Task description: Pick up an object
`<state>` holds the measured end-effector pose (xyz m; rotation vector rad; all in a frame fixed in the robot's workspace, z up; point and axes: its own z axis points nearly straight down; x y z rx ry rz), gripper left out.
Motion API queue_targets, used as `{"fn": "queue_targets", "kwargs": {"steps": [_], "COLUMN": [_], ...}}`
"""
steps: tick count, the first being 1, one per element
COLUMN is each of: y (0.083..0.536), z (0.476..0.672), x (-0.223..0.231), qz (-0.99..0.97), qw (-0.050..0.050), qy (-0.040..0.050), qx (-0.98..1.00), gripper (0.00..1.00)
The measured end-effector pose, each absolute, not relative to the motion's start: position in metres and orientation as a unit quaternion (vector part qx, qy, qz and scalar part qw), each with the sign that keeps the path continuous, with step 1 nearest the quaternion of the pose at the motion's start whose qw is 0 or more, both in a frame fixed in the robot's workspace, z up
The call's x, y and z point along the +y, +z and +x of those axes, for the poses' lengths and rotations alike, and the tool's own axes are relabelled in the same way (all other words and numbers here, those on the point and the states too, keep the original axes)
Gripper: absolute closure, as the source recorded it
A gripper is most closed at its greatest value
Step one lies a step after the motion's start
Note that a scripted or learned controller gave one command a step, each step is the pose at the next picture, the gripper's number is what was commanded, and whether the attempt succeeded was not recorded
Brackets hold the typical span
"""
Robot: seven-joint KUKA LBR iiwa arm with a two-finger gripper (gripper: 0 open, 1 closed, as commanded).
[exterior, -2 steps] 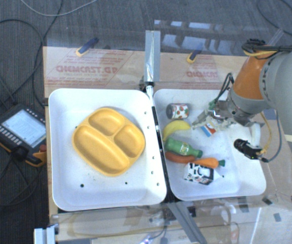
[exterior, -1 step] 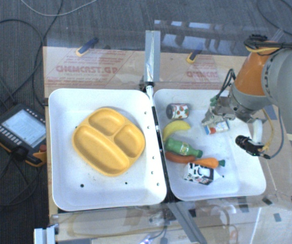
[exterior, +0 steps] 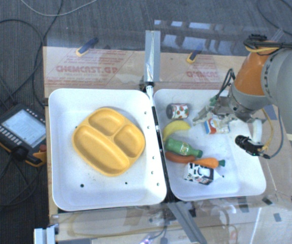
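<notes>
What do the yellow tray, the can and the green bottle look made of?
Tray: likely moulded plastic, one even yellow colour, soft sheen. Can: probably metal, silvery ends, printed label. Bottle: glossy green, plastic or glass, unclear; probably toy plastic.

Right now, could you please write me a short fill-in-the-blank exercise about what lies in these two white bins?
1. The yellow plastic divided plate lies in the ____ bin of the camera view.
2. The green plastic bottle lies between the yellow banana and the ____ carrot.
3. The small metal can lies on its ____.
4. The gripper reaches into the ____ bin.

Missing words: left; orange; side; right
</notes>
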<state>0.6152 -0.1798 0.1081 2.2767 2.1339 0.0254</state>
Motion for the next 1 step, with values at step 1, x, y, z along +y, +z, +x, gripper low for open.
{"fn": "queue_targets", "kwargs": {"steps": [1], "y": [0.0951], "z": [0.6317], "x": [-0.2047], "qz": [0.714], "qw": [0.007], "qy": [0.0044], "qx": [0.7], "gripper": [0.0]}}
